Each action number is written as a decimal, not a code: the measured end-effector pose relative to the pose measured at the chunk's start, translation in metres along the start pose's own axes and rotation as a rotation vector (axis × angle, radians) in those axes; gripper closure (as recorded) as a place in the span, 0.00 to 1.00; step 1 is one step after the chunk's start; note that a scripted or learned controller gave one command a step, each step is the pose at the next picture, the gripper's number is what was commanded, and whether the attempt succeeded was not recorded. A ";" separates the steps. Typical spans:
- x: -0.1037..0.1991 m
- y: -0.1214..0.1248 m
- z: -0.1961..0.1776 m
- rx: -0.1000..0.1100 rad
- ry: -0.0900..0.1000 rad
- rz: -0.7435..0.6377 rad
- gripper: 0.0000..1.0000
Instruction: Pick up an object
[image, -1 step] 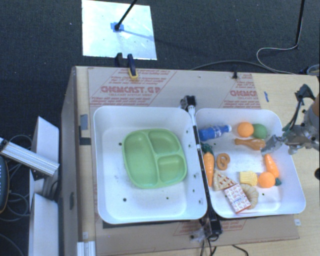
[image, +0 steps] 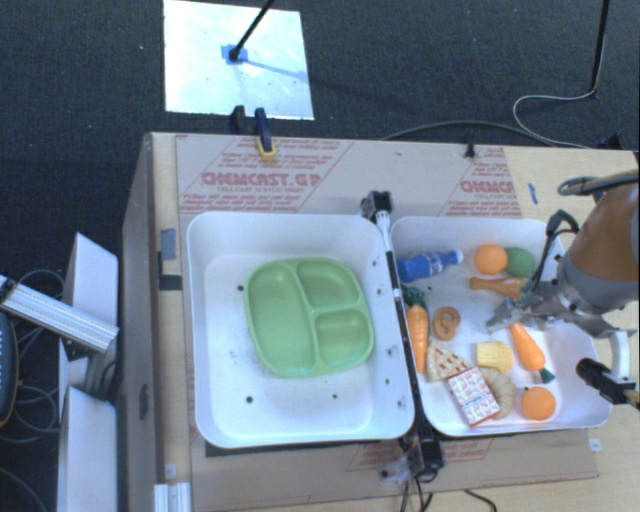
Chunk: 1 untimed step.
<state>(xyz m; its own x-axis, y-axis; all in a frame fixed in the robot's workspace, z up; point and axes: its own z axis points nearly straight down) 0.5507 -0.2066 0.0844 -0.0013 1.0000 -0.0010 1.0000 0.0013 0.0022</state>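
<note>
Around the jaws (image: 512, 316), state unclear: carrot (image: 528, 347), cheese wedge (image: 493, 355), drumstick (image: 497, 285).

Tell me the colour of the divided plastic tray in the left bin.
Light green; the three-compartment plastic tray shows clearly in the camera view.

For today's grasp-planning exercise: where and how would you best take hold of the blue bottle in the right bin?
Grip the blue bottle across its body, from above. It lies on its side, pointing left-right near the bin's left wall, so close the fingers on its long sides. The space around it looks open enough.
</note>
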 end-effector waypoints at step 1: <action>0.000 -0.038 0.000 0.001 0.000 0.000 0.00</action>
<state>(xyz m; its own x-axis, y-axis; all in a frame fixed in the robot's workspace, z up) 0.5128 -0.2066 0.0843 -0.0011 1.0000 -0.0006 1.0000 0.0011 0.0012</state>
